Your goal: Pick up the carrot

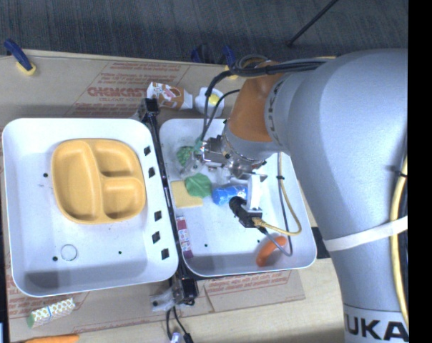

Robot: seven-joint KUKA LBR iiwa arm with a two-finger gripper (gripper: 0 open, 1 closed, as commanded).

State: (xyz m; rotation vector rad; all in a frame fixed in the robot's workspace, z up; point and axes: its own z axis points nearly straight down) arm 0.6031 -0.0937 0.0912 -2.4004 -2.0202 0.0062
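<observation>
The carrot (270, 251) is a small orange piece lying in the right bin (223, 263), at its near right corner, partly under a yellow cable. My gripper (229, 171) hangs over the middle of that bin, among the green and blue pieces, well up and left of the carrot. The grey arm and its orange band (250, 113) cover the bin's far right part.
Close under the gripper lie a green leafy piece (185, 153), a green lump (199, 185), a yellow block (185, 194) and a blue piece (225, 194). A yellow divided plate (98, 179) sits in the left bin (30, 263). Small packets lie on the cardboard outside the bins.
</observation>
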